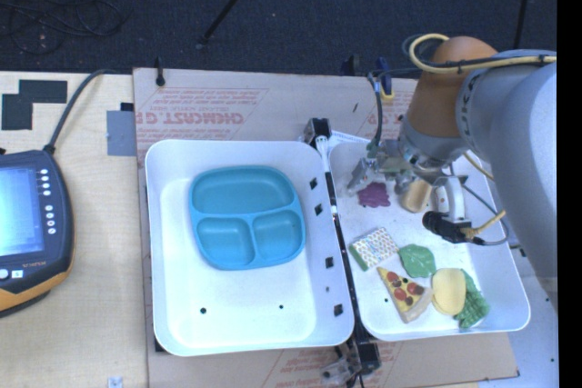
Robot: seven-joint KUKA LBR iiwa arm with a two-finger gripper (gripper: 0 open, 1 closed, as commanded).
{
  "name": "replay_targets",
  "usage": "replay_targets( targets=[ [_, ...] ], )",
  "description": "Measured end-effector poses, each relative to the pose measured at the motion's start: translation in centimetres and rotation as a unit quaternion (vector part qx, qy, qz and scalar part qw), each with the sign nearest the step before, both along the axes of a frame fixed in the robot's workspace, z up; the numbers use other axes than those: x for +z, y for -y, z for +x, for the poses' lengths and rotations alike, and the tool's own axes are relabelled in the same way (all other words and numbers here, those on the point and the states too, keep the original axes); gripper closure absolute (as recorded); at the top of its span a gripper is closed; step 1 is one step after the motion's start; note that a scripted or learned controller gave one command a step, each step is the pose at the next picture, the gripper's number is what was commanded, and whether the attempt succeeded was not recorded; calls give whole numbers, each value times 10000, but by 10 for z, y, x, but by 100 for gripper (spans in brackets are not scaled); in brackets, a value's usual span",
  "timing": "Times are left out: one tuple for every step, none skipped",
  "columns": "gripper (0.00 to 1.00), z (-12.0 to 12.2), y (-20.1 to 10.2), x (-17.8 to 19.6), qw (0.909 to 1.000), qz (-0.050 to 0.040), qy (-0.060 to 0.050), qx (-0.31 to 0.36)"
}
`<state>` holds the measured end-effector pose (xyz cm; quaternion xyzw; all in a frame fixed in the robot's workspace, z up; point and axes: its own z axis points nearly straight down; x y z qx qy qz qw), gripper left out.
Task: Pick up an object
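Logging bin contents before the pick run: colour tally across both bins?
Blue: 1, plate
Purple: 1, lump
Tan: 1, piece
Green: 2, blob and leafy piece
Yellow: 1, round piece
Mixed colours: 2, pizza slice and checkered square
Total: 8

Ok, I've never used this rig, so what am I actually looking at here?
One camera looks down on the bench at a slant. The grey arm with the orange band comes in from the right. Its gripper is at the far end of the right bin, right next to a purple piece. I cannot tell whether it holds anything. That bin also has a cracker, a pizza slice, a green piece and a yellow piece. The left bin holds a blue plate.
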<state>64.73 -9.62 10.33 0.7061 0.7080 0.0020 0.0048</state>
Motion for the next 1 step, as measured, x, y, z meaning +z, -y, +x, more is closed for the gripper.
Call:
replay_targets(
  targets=[
    [0, -4, 36, -16, 10000, 15, -59, -21]
  ],
)
